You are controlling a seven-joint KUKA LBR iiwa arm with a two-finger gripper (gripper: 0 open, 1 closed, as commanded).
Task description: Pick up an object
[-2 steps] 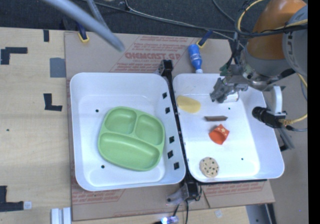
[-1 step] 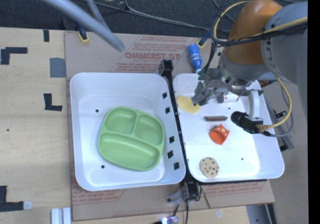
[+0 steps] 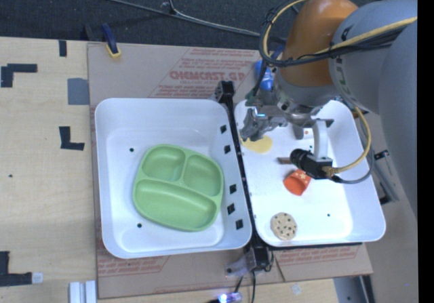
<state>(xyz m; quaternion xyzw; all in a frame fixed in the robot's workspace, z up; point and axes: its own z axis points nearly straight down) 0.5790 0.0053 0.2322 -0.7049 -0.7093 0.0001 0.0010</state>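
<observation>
The tool (image 3: 252,129) hangs over the yellow piece (image 3: 258,144), grip unclear, while the orange cup (image 3: 296,182) lies tipped, long axis slanting up-right.

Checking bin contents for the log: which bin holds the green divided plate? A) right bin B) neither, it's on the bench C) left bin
C: the green divided plate lies flat inside the left bin, while the right bin holds the cookie and the orange object.

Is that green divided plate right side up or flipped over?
Right side up: the green plate shows its three hollow compartments facing upward.
</observation>
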